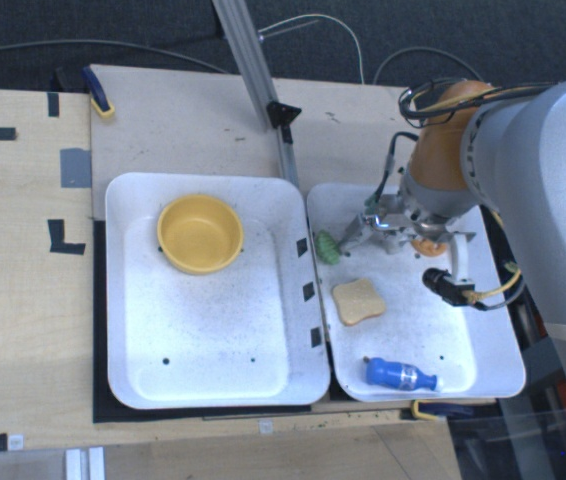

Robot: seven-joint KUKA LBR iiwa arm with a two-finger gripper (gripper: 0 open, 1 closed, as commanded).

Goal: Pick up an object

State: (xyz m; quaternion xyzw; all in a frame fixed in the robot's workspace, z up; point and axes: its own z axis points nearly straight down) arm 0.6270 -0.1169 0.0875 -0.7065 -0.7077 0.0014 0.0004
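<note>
Here the pincer (348,236) hovers, state unclear, just beside a small crumpled green object (327,247).

1. Bins (133,298) – white plastic, smooth, speckled w/ dark flecks.
2. Yellow bowl (200,232) – matt plastic.
3. Blue bottle (398,374) – glossy plastic.
4. Bench (23,318) – pale wood-look, matt.

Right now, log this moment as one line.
tool over right bin | near green object | yellow bowl in left bin
</note>
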